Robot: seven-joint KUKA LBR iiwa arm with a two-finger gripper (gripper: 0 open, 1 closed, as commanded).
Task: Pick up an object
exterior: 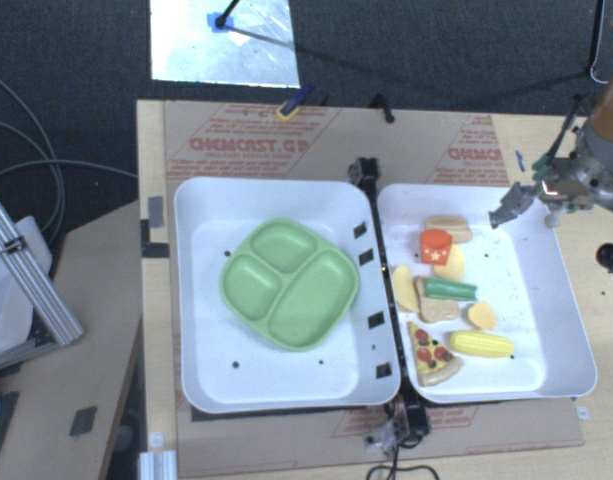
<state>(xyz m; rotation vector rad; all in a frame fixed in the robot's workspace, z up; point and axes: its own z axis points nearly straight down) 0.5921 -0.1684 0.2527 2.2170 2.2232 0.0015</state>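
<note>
Well apart from the gripper (pixel 514 206), toy food (pixel 448 293) lies lower-left.

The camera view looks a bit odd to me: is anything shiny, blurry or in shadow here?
In the camera view, light falls evenly on both bins, with faint shadows along the left bin walls; the silvery sheet at the top glares; the green plate and toy food are fairly sharp; the gripper at the right looks slightly soft.

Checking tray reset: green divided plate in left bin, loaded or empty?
Empty. All three compartments of the green plate show bare green; the toy food lies in the right bin.
</note>
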